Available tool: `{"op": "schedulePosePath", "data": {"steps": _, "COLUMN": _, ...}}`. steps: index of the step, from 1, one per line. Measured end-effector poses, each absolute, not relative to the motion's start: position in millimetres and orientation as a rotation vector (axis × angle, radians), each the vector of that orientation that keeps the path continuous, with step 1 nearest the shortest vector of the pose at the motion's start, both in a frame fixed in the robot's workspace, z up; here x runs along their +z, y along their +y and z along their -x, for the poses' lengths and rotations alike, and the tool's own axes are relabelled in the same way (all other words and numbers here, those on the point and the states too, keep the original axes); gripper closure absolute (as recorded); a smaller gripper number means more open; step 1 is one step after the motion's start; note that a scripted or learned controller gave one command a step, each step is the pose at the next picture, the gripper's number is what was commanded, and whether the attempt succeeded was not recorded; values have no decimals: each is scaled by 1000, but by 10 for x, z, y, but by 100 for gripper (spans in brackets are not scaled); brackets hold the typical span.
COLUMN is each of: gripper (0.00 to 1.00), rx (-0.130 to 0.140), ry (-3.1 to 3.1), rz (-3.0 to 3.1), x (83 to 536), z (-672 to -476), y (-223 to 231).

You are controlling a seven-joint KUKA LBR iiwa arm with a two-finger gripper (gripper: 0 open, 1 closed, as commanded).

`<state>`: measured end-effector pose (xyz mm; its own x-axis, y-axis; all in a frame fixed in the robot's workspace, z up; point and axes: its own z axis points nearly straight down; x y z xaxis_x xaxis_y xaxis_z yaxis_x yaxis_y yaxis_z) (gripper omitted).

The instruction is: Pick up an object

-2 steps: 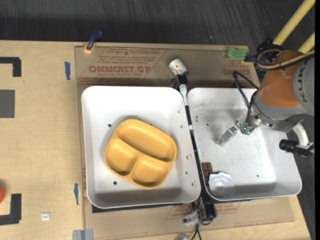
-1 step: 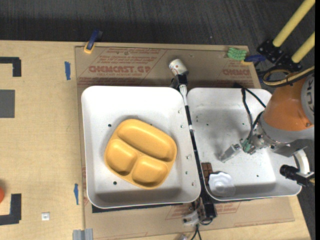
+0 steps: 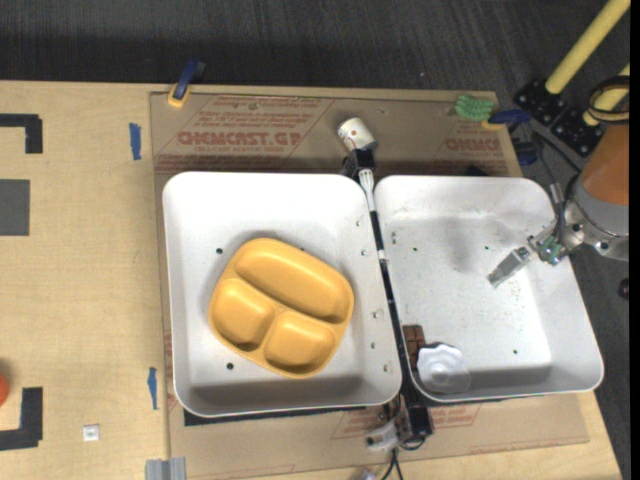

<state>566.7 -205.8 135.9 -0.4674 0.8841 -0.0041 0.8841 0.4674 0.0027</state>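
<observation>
Yellow divided tray [image 3: 282, 306] lies alone in left bin [image 3: 190, 208]; gripper [image 3: 520, 261], grasp unreadable, hangs over right bin [image 3: 460, 208].

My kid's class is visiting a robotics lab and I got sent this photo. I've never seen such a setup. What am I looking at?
The one camera looks down at a slant on a bench with two shallow white bins side by side. The left bin holds a yellow divided plate with three compartments, lying flat. The right bin has a small clear, crumpled-looking item in its near left corner; what it is, I cannot tell. The robot arm, grey with an orange band, reaches in from the right. Its gripper hangs over the right bin, with nothing visible between its fingers.
</observation>
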Motion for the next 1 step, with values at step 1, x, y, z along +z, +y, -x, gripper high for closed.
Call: {"op": "schedulePosePath", "data": {"steps": 1, "gripper": 0, "rx": 12, "ry": 2798, "rz": -1445, "x": 842, "z": -4967, "y": -2177}}
